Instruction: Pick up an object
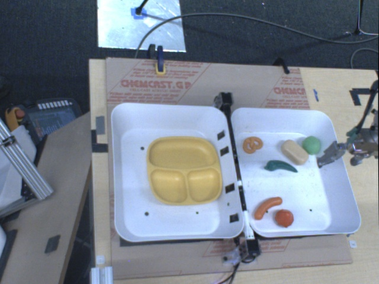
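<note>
White plastic bins sit on the table (195,76); the right bin (340,182) holds scattered toy foods as pick targets. The jaws (329,154), their state impossible to tell, hover mid-right beside a green round ball (312,144).

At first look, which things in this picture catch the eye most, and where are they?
The yellow divided tray lies in the middle of the left bin. The right bin holds small toy foods: a pretzel, a green ball, a sausage. The pincer sits at that bin's right edge.
</note>
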You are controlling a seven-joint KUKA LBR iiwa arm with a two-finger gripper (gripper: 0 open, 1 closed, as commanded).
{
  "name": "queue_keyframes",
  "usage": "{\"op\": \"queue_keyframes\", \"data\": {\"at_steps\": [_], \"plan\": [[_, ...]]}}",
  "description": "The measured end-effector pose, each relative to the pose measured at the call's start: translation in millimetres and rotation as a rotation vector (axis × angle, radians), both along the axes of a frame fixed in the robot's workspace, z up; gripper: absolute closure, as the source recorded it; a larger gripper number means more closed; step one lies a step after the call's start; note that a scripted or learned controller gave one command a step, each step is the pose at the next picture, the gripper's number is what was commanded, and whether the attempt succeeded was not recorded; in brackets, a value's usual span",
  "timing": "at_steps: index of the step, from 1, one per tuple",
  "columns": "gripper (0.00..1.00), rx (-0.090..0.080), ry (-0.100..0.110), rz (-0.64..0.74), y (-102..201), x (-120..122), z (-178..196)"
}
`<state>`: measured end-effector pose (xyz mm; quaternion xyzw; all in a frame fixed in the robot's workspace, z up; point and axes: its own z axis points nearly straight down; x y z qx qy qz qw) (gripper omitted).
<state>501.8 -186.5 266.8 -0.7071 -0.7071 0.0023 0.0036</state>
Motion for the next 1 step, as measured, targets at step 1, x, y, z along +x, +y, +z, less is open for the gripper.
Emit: {"op": "queue_keyframes", "data": {"at_steps": [1], "plan": [[0.00,-0.003,-0.010,0.004,0.6,2.2,5.2]]}}
